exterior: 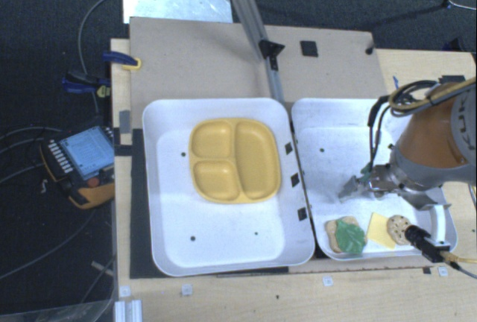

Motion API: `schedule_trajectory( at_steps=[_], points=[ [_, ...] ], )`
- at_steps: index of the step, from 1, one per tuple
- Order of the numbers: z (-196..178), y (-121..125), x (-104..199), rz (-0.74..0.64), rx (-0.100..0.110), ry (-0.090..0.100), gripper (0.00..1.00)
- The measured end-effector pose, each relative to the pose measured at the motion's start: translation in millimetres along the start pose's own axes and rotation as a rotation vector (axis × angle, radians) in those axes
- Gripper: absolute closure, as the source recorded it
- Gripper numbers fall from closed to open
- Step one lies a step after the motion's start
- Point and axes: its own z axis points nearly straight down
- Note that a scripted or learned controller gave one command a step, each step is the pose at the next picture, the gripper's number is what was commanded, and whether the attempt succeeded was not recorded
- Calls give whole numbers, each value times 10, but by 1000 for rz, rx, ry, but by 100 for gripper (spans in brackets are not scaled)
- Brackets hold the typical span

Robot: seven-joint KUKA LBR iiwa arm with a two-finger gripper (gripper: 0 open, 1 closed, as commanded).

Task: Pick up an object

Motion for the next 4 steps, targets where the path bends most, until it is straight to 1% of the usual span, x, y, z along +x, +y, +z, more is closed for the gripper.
schedule_trajectory(
  at_steps=[1, 2, 3, 4],
  points=[
    [150, 18, -1, 0, -5, -1, 0],
    [22, 45, -17, 1, -16, -6, 100],
    [-617, 33, -14, -4, -10, -3, 100],
    [-1038, 51, -16, -4, -9, -3, 100]
  ],
)
